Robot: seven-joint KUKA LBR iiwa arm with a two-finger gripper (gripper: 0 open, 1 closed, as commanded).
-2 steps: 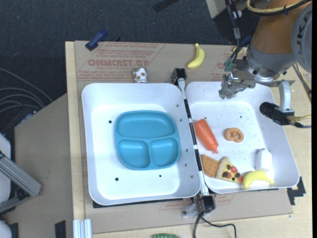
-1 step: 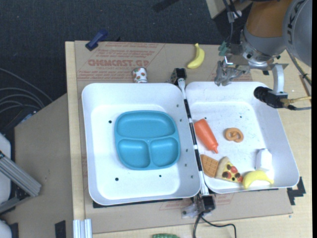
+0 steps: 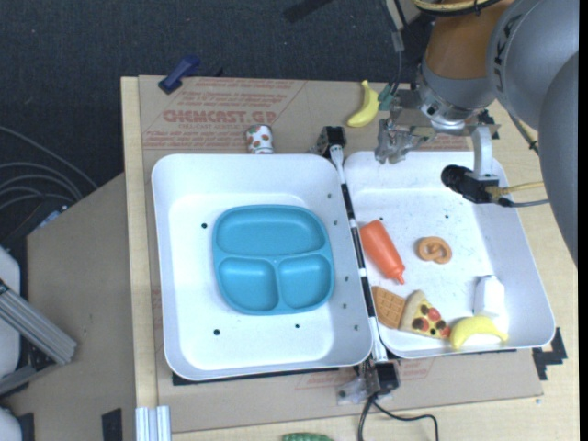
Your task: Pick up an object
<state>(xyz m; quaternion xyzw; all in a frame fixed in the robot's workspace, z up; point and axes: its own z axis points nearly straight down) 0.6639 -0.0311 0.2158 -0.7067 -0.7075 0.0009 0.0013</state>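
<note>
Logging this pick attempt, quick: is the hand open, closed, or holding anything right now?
Hand: cannot be told whether open or closed. It sits above the far edge of the right bin, with nothing seen between its fingers.

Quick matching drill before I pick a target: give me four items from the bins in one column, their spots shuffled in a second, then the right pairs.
Things:
1. blue tray
2. orange bottle
3. pretzel
4. pizza slice

Places:
A. right bin, middle
B. left bin, centre
C. right bin, near edge, beside a banana
D. right bin, along its left wall

Pairs: 1-B, 2-D, 3-A, 4-C
</note>
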